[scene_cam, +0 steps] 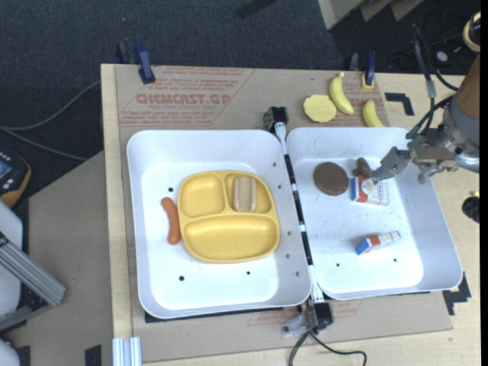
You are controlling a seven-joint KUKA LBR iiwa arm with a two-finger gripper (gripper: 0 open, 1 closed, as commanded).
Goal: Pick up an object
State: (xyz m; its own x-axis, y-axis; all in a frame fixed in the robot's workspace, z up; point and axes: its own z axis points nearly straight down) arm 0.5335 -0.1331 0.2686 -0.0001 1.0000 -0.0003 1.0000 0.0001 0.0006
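While the arm is reaching in from the right, its gripper is hanging over the right bin, just above a small carton and beside a brown disc; whether it is apart or together cannot be told. A tube is lying nearer the bin's front, apart from both. Nothing is sitting between the gripper and the carton. Over in the left bin, a yellow tray is holding a tan piece in its upper right compartment, and a sausage is lying just beside its left edge. Both bins are resting on a cardboard sheet, where two bananas and a yellow round are lying behind the right bin. Dark carpet is showing beyond the bench.
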